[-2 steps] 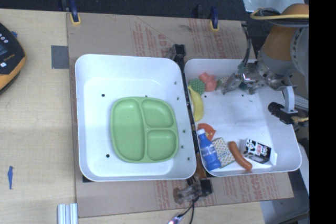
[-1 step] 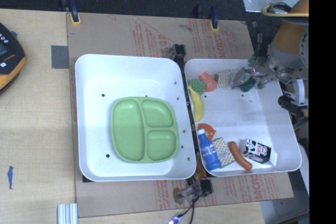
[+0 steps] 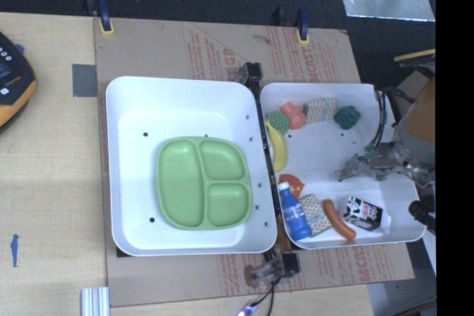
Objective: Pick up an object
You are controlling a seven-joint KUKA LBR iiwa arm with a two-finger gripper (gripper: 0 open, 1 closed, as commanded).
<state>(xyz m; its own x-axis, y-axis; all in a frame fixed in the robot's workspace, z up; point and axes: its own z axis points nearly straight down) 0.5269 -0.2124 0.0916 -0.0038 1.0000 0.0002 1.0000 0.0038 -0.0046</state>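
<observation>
Wooden desk with two white bins; the right bin holds the clutter; fingers splayed apart, holding nothing, over bare floor at its middle; nearest prey, a cow-print carton, lies just below; closing here likely grabs air or nudges it away.

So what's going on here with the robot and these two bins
A robot arm reaches in from the right, its claw hovering over the open middle of the right bin with nothing visibly between its fingers. That bin holds small items: a banana, a blue bottle, a hot dog, a dark green piece and a black-and-white carton. The left bin holds a green divided plate. Nothing looks picked up yet.
</observation>
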